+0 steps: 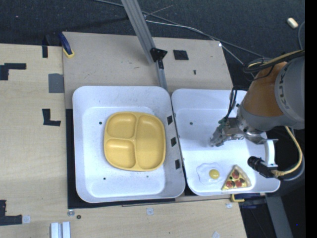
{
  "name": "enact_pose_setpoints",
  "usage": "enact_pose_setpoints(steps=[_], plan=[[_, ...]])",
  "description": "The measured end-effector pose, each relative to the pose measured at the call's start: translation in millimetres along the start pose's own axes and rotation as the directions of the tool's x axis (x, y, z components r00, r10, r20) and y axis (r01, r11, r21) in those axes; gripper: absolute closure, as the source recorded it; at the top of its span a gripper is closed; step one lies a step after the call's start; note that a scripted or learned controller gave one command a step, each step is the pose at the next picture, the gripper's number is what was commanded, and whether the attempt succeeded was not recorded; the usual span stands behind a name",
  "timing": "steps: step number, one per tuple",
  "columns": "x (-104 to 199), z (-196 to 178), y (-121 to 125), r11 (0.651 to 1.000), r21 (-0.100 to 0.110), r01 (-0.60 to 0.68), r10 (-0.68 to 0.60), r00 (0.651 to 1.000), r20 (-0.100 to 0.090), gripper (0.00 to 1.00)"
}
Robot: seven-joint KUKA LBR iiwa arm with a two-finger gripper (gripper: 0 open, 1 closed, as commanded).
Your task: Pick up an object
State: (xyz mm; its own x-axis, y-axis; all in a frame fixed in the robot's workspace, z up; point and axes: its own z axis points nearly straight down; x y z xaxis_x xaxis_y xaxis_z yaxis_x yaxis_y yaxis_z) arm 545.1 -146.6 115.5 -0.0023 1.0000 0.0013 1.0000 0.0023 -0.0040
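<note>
The grey arm with its orange band is reaching in from the right, and its jaws (pixel 216 139) are hanging low over the floor of the right shallow white bin (pixel 198 108); whether they are wide or narrow cannot be told. Nothing is showing between them. A toy fried egg with a yellow yolk (pixel 210 173) is lying near that bin's front edge, just beside a toy pizza slice (pixel 237 178). A yellow divided plastic plate (pixel 134 141) is sitting in the left white bin (pixel 89 103) on the worktop (pixel 109 58).
</note>
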Motion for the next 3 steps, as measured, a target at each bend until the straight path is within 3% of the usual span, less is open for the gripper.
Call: enact_pose_setpoints(steps=[1, 3], plan=[[-9, -56, 5, 1.000, -0.007, -0.001, 0.001, 1.000, 0.002, 1.00], [-11, -158, -10, 1.000, -0.008, -0.001, 0.001, 1.000, 0.002, 1.00]])
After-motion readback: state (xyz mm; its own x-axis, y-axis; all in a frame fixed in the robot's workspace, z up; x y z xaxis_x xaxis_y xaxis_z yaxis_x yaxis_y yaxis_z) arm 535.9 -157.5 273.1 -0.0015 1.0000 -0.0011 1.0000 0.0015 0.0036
